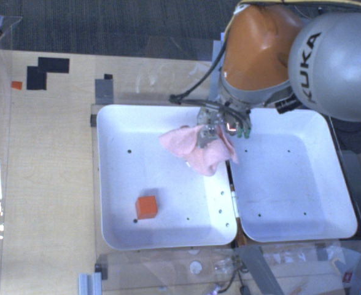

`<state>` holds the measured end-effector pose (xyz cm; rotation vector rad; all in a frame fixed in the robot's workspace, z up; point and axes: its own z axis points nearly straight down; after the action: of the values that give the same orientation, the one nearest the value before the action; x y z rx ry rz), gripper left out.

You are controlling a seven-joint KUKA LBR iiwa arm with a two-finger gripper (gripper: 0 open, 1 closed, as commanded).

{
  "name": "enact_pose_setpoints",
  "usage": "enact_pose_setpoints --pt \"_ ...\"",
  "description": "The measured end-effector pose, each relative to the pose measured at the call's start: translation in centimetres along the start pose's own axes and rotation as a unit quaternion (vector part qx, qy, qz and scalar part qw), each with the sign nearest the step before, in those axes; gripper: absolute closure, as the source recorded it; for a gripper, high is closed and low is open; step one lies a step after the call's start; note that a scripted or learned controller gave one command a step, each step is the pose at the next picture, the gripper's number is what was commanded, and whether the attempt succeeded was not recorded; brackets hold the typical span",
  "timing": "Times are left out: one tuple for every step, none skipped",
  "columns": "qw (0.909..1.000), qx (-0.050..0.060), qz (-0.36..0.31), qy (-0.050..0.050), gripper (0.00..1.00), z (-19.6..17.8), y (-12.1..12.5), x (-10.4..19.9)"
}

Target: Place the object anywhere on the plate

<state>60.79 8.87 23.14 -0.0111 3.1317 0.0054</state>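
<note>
Hand (212,131) on crumpled pink cloth (196,147)

The grey arm (334,60) reaches in from the right, its orange band (257,42) above the wrist, and the gripper (214,131) points down, fingers pinching pink cloth (196,149).

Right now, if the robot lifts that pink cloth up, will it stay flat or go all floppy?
Probably floppy: the pink cloth already lies crumpled in folds under the gripper. It looks thin, so likely light. It may drape and drag along the left bin rather than roll, unlike the boxy orange block.
</note>
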Motion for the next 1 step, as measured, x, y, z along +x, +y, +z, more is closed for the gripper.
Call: enact_pose_setpoints --pt "1.0000 0.000 0.001 0.001 1.00 0.24 5.25 0.11"
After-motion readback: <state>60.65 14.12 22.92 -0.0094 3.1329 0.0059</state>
